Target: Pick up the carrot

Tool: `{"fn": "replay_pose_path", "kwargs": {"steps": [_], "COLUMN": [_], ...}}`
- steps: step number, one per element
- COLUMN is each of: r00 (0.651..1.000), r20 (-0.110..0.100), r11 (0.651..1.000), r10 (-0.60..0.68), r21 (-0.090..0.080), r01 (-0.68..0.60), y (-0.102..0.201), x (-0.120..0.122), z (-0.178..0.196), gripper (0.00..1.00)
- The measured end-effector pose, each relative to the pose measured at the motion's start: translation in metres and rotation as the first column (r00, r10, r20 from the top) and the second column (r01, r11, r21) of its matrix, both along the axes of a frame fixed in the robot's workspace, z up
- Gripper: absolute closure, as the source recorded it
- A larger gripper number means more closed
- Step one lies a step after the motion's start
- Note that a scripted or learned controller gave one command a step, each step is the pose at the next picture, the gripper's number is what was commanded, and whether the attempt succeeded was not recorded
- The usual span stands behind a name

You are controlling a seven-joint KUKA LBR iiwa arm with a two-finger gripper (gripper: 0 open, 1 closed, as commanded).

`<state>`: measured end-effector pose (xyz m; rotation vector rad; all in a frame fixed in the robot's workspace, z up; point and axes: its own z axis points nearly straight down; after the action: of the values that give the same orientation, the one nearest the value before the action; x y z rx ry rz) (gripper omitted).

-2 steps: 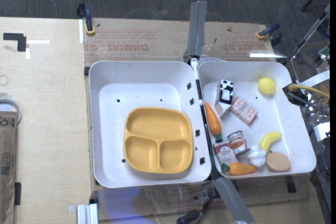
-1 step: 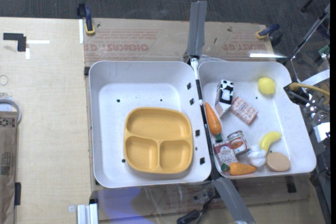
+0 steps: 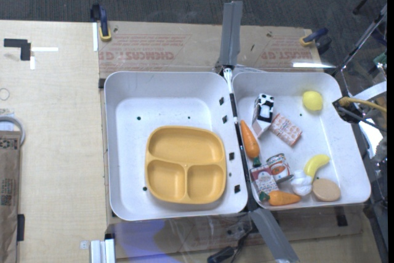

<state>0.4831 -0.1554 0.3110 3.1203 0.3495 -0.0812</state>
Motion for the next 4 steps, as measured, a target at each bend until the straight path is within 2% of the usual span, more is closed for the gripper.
{"fn": "replay_pose_path", "kwargs": {"steps": [1, 4], "r00": [1.0, 0.998], "r20": [-0.014, -0.057], "r11": [1.0, 1.0], "r10": [0.005, 0.02], "r21": [-0.002, -0.007], "r01": [-0.005, -0.02], "y": [0.0, -0.001], "x": [0.001, 0.005], "z": [0.004, 0.014], "gripper": [1.0, 1.0]}}
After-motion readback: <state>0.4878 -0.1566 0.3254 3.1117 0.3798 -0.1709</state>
